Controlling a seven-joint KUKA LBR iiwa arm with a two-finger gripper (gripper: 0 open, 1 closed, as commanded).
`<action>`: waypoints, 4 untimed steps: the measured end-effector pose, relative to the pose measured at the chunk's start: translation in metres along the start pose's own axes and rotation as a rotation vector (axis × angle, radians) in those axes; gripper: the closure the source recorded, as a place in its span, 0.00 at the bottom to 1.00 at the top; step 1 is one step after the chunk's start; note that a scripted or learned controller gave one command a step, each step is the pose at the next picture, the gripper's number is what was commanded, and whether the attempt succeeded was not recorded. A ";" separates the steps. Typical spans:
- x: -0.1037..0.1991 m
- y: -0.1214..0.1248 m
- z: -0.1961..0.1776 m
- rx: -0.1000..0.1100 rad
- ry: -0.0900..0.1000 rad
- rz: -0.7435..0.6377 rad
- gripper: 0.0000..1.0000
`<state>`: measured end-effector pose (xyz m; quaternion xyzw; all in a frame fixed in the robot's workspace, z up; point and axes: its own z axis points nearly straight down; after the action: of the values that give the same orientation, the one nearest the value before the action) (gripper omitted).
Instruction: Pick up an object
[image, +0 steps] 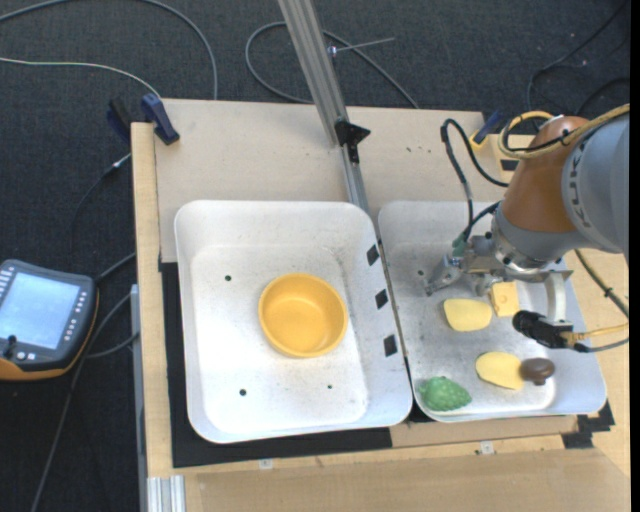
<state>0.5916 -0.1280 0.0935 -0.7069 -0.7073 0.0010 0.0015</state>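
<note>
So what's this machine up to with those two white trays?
A grey and orange robot arm reaches in from the right, with its tool low over the right bin. That bin has a pale yellow lump, a small yellow block, a yellow piece with a brown end and a green lump. Nothing is visibly lifted yet. The left bin holds a yellow bowl.
</note>
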 end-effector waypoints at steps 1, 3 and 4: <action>0.000 0.001 -0.013 -0.005 0.000 0.000 1.00; 0.011 0.003 -0.129 -0.010 -0.001 0.000 1.00; 0.011 0.003 -0.149 -0.006 -0.001 0.000 1.00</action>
<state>0.5953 -0.1167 0.2421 -0.7069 -0.7073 -0.0009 -0.0010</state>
